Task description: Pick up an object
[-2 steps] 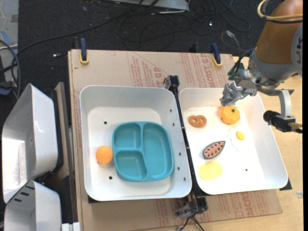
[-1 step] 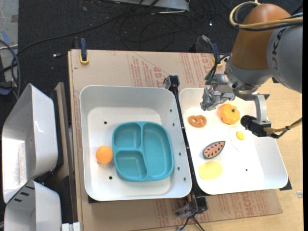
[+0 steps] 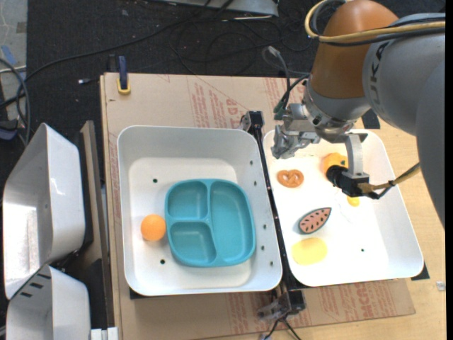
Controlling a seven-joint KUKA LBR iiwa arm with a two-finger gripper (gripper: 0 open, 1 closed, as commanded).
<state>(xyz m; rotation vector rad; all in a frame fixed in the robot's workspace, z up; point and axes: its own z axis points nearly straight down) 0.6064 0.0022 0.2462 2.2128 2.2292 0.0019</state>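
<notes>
My gripper (image 3: 296, 137) hangs over the back left part of the right bin (image 3: 396, 253), below the arm's orange band. A brown pretzel (image 3: 289, 178) lies just in front of it. An orange-yellow piece (image 3: 331, 163) sits to its right, partly hidden by a black part of the arm. Further forward lie a watermelon slice (image 3: 314, 219) and a flat yellow piece (image 3: 309, 250). A small yellow bit (image 3: 353, 201) lies by the black part.
The left bin (image 3: 134, 154) holds a teal divided plate (image 3: 209, 222) with an orange ball (image 3: 152, 227) beside its left edge. A dark divider (image 3: 269, 197) runs between the bins. White containers (image 3: 39, 190) stand at the far left, off the bench.
</notes>
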